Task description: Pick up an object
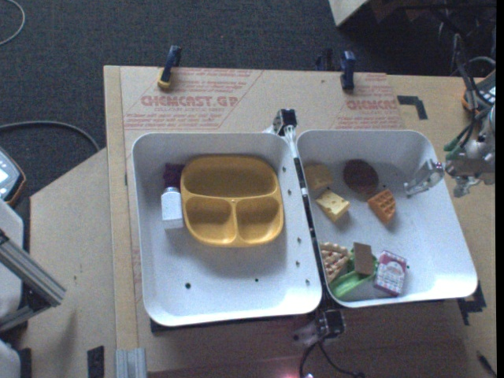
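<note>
nearest the lens, along the front edge of the right bin (461, 246), sat a small cluster: a pink-and-white carton (390, 273) tilted against the front wall, a green piece (349, 286) beside it, a slice of toy pizza (335, 259) to its left, and a small brown square (363, 258) resting over the green piece and pizza. further back in the same bin lay a yellow cheese wedge (333, 205), a pale bread-like piece (317, 176) just behind it near the dividing wall, a dark round patty (361, 176), and an orange waffle (383, 206) just right of and in front of the patty. all of these lay loose on the bin floor, none lifted.

gripper (419, 181) reached in from the right, over the far right corner of the right bin. its light metal fingers (425, 173) pointed left toward the patty and waffle but stood apart from both. nothing was visible between them. whether they were spread or pressed together could not be told at this size and dim light.

left bin (150, 266) held a yellow divided plate (231, 200) with three compartments, sitting flat toward the back. a small white bottle (172, 207) touched the plate's left edge, with a dark purple object (173, 172) just behind it.

both bins sat side by side on a brown board (118, 132) printed with red lettering.
</note>
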Controlling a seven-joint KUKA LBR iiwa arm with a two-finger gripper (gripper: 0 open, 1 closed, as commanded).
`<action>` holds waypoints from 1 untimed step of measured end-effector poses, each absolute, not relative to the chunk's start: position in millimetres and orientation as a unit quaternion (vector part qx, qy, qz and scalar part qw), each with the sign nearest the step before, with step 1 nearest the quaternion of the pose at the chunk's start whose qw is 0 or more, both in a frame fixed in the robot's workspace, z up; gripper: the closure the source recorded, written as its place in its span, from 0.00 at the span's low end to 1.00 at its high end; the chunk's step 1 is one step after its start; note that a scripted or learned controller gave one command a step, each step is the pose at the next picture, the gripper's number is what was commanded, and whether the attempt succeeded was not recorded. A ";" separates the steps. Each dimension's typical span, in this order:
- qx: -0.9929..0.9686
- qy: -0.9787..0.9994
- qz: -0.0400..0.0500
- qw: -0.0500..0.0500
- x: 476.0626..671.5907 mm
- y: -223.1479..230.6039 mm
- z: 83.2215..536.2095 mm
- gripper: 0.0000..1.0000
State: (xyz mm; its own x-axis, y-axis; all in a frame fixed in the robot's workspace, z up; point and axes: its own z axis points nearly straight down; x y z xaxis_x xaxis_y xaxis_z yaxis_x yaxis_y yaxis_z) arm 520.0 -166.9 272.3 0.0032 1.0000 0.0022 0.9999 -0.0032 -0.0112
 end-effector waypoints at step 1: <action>-0.707 -0.707 0.000 0.000 522.1 -166.6 278.2 0.00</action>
State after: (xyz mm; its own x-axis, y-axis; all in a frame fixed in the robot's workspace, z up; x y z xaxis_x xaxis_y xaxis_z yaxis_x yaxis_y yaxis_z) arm 522.1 -166.6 278.2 0.0002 1.0000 -0.0005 1.0000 -0.0002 0.0007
